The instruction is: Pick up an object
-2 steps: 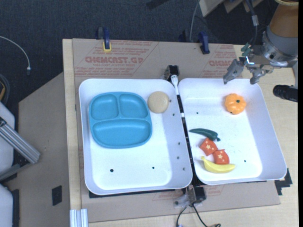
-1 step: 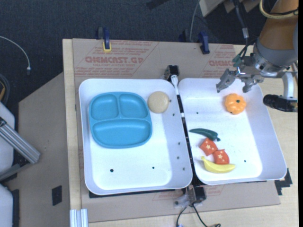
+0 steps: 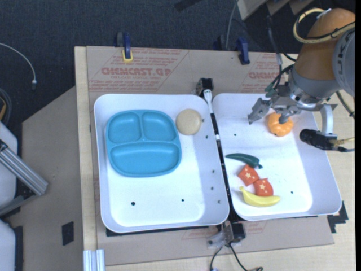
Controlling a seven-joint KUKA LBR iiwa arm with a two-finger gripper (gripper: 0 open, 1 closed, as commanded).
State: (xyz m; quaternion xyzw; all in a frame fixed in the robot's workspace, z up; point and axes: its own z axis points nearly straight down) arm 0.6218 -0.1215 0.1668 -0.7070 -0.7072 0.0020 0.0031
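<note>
step: reach | hand [image 3: 273, 110] spread wide, grasping nothing, over orange fruit [image 3: 280, 125] near right bin [image 3: 321, 179] far edge | next: we lower, centre, clench

Blue divided plate [image 3: 144, 143], beige ball [image 3: 188, 121]
</note>
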